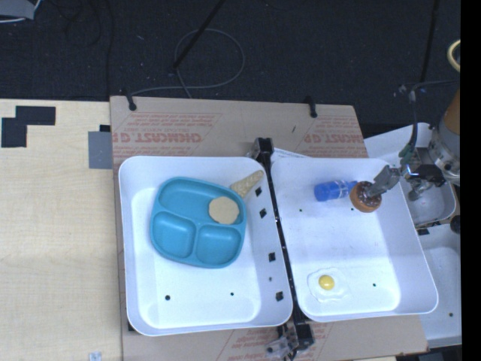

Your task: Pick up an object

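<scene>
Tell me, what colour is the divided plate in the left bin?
Light blue plate, seen in the camera view.

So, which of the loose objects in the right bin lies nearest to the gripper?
The brown round piece, right at the gripper by the bin's far right side. The blue bottle lies further left, and the fried egg sits near the front edge.

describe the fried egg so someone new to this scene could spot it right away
Start at the right-hand white bin of the two. Go to its near edge, well below the blue bottle and the gripper. The fried egg lies flat there alone: a white patch with a round yellow yolk, the only yellow thing in that bin.
</scene>
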You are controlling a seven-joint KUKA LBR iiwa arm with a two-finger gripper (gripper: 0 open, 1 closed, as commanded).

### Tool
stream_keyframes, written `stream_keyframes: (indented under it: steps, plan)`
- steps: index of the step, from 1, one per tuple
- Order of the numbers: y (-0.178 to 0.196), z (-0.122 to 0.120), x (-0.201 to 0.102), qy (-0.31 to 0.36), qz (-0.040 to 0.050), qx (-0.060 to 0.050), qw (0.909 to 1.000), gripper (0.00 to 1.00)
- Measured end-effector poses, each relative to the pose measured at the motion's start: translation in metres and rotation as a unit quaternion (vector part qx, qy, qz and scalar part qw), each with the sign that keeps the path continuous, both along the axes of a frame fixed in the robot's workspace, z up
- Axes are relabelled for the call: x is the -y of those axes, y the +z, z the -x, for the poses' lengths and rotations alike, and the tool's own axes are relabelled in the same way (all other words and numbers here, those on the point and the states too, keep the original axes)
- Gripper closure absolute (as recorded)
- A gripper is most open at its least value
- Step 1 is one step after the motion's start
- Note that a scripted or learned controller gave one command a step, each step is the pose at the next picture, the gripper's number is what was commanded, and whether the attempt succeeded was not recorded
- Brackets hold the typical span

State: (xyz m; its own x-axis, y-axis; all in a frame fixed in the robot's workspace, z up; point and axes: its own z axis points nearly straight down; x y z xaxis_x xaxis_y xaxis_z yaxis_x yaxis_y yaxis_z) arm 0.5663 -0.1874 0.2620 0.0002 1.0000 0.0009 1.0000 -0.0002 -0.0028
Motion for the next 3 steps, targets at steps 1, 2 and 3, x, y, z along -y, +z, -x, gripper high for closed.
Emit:
stream_keyframes:
  steps: [1,2,3]
  plan:
    - [-0.065,0.002,-0.002,0.0,-0.0008,-0.003,1.0,0.0]
    - [-0.111,0.002,0.004,0.0,-0.0006,-0.002,1.0,0.0]
    - [-0.165,-0.007,0.0,0.002,-0.0009,-0.002,1.0,0.0]
